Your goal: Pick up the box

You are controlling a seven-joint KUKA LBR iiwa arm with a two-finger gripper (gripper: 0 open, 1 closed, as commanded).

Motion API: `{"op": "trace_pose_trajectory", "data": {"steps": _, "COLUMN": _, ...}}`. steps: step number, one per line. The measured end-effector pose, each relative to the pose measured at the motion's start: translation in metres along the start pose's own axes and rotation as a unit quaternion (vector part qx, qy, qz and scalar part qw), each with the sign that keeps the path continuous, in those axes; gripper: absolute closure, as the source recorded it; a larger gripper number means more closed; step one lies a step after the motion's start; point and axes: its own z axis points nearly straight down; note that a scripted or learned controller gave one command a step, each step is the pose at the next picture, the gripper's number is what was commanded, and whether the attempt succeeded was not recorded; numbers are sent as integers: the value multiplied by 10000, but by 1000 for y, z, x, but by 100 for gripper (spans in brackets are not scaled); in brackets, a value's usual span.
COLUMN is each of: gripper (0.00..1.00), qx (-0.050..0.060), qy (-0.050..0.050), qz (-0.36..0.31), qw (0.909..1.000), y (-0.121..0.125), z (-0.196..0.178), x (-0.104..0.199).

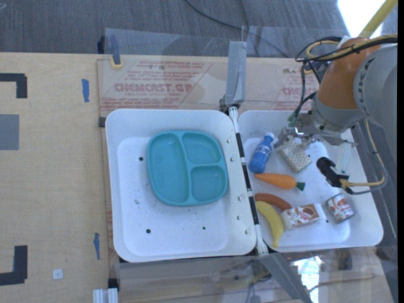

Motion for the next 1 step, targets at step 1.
{"op": "trace_pose_trajectory", "data": {"steps": 1, "gripper": 100, "qx": 36, "qy": 6, "qz": -314, "qw": 9995, "y": -22, "z": -86, "x": 51}}
